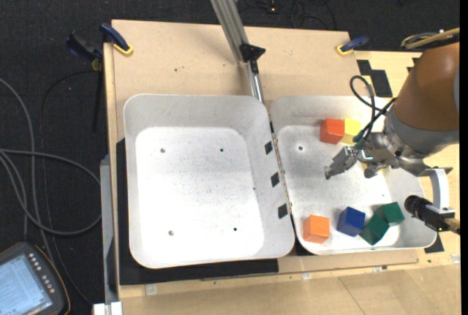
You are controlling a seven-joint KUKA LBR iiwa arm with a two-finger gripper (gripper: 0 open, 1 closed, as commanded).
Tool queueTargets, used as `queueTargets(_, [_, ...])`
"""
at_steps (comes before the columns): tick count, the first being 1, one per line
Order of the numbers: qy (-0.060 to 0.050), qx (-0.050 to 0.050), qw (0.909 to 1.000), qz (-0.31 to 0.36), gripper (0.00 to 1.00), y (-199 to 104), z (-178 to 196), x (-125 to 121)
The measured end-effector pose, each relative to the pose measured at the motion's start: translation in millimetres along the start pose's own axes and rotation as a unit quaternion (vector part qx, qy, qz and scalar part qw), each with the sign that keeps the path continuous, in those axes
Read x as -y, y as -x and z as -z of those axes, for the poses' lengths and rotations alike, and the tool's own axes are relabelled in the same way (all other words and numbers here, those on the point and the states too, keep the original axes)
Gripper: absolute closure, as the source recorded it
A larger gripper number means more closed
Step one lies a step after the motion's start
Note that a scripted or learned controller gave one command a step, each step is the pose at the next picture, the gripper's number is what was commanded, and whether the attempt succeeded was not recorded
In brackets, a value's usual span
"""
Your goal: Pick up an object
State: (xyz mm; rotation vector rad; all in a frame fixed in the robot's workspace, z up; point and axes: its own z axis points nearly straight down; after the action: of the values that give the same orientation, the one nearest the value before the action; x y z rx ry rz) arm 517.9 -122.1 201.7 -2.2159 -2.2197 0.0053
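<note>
Fingers: my gripper (342, 164) hangs over the right bin (292, 123), tips pointing toward the bin's middle; I cannot tell whether the fingers are parted or closed, and I see nothing between them.
Nearest target: an orange block (332, 130) sits just beyond the fingers, toward the far wall, with a yellow block (352, 128) touching its arm-side face.
Other choices: a second orange cube (316, 227), a blue cube (351, 221) and two green blocks (382, 222) lie well short of the fingers, along the near wall.
How I would do it: I judge the near orange cube safest, since it stands apart; centre over it, square to its faces, then descend.
Risk: the far pair touch, so a fingertip may wedge between them.
</note>
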Motion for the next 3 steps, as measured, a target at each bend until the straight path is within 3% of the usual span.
queueTargets(1, [0.003,0.001,1.0,-0.001,0.0,0.1,2.5,-1.1])
queueTargets(3, [0.0,0.0,1.0,-0.002,0.0,7.2,-105.9,-5.1])
